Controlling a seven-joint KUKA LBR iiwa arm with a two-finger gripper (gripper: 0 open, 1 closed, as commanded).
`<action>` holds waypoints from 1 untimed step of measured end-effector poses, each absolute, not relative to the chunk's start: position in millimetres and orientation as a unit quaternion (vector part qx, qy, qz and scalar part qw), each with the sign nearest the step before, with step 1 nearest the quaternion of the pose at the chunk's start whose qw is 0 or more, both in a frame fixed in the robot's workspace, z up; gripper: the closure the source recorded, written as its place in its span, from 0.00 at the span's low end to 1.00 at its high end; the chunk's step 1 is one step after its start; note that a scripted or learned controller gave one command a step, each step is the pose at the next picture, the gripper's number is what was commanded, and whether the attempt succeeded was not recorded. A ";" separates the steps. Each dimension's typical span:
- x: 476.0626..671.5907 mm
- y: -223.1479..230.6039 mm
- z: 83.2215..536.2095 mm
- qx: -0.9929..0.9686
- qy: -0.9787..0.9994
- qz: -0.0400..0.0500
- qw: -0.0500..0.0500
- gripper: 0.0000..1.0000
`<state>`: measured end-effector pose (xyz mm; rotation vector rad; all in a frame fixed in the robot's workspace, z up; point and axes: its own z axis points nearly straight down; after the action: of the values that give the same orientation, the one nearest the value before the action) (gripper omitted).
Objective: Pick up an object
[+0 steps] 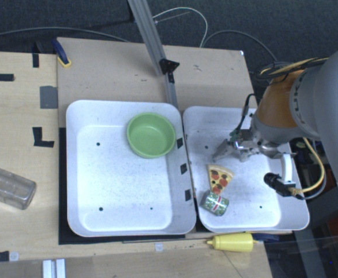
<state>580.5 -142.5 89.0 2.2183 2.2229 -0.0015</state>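
My gripper (230,153) hangs low over the right bin (273,216), near its back middle, and it is open with nothing between its fingers. A toy pizza slice (220,178) lies flat on the bin floor just in front of the gripper, apart from it. A small green and red can (215,203) lies on its side in front of the pizza slice, close to the bin's left wall. In the left bin (99,201), a green bowl (151,135) stands upright near the back right corner.
A yellow bottle (232,242) lies on the bench just outside the right bin's front rim. A clear plastic cylinder (6,185) rests at the far left. A slanted metal pole (148,30) crosses above the back of the bins. Cables (308,181) hang off the wrist.
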 end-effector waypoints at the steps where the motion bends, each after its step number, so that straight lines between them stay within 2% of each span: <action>1: 580.5 -141.9 99.4 0.706 0.708 0.000 0.000 1.00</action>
<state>580.5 -141.9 99.4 2.2180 2.2248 -0.0008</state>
